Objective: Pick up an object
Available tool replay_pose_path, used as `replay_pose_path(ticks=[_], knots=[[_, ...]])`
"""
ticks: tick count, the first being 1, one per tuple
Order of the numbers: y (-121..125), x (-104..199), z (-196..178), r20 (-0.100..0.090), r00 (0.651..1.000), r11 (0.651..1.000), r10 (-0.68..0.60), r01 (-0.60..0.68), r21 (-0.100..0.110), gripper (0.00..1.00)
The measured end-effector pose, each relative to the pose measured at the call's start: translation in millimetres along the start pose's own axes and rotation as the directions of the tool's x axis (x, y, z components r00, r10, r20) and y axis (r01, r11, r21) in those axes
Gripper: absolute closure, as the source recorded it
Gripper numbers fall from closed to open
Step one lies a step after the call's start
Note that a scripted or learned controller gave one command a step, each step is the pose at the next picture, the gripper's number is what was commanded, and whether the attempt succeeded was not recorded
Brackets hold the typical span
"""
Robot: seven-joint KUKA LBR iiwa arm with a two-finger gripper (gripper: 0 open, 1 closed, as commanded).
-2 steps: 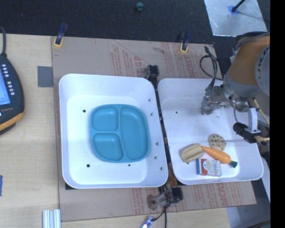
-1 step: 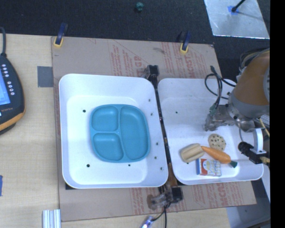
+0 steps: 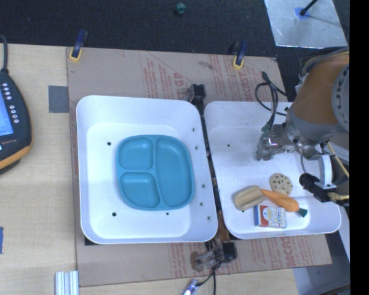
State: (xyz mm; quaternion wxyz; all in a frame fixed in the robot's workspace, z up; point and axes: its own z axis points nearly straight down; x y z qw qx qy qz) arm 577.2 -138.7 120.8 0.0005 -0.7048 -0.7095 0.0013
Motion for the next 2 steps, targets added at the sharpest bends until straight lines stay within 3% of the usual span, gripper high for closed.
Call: replay_pose_path(ticks=[1, 2], knots=[[23.6, 58.6, -71.6, -0.002, 1.000, 1.000, 0.003, -0.003, -0.001, 1.00], [-25.1, 38.7, -23.7, 0.000, 1.000, 1.000, 0.002, -0.002, 0.002, 1.00]])
